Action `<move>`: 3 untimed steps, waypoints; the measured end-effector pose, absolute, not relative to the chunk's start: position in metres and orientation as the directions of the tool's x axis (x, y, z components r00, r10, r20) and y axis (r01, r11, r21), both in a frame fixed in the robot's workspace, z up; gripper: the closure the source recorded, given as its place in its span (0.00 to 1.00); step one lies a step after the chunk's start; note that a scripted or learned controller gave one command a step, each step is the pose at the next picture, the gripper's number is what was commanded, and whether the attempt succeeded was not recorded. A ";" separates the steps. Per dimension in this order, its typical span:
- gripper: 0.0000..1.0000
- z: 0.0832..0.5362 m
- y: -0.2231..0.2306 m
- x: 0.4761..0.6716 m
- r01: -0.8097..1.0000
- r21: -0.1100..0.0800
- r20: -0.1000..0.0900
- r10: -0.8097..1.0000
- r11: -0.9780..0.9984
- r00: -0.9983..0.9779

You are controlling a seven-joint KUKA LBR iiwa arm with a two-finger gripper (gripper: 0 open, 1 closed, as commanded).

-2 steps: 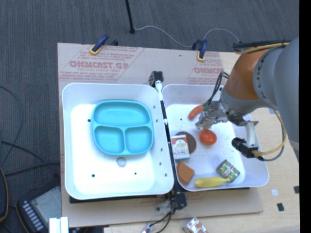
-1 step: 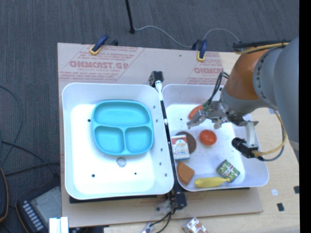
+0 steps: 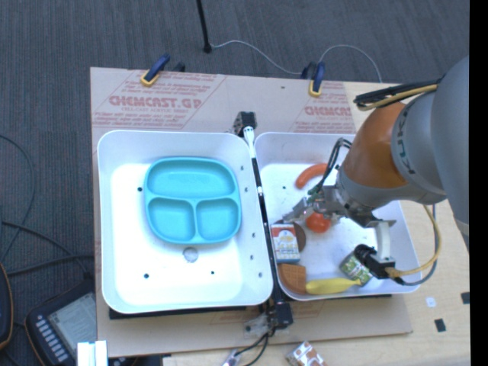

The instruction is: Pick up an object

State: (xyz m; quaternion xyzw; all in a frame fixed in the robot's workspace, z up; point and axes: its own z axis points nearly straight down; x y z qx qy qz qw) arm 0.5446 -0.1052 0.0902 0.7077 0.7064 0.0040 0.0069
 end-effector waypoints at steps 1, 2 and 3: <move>1.00 0.101 -0.105 0.545 1.000 0.015 -0.003 1.000 -0.001 0.002; 1.00 0.184 -0.046 0.505 1.000 -0.001 0.000 1.000 0.001 -0.001; 1.00 0.193 -0.046 0.505 1.000 -0.002 0.000 1.000 0.001 -0.001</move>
